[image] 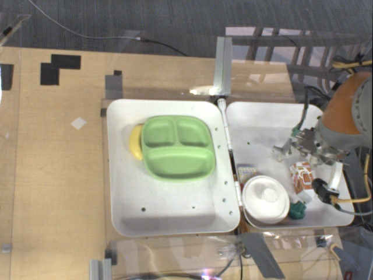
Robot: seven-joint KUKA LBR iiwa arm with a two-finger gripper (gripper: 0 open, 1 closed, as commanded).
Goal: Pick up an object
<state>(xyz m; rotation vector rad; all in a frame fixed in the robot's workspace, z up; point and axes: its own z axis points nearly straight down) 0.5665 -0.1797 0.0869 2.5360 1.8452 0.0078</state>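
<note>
In the left bin (163,214) a green divided plate (176,146) lies flat, and a yellow object (135,143) pokes out from under its left edge. The right bin (262,124) holds a white round bowl (266,199) at its front left, a red and white packet (301,177), a small teal object (298,210) and a small printed packet (246,171) by the divider. My gripper (289,147) hangs low over the right bin's middle, just up and left of the red and white packet. Nothing shows in its grasp.
The grey arm with its orange band (349,107) covers the right bin's right side, with cables (326,191) trailing below it. A metal post (223,63) stands behind the divider between the bins. The wooden bench (52,174) stretches to the left.
</note>
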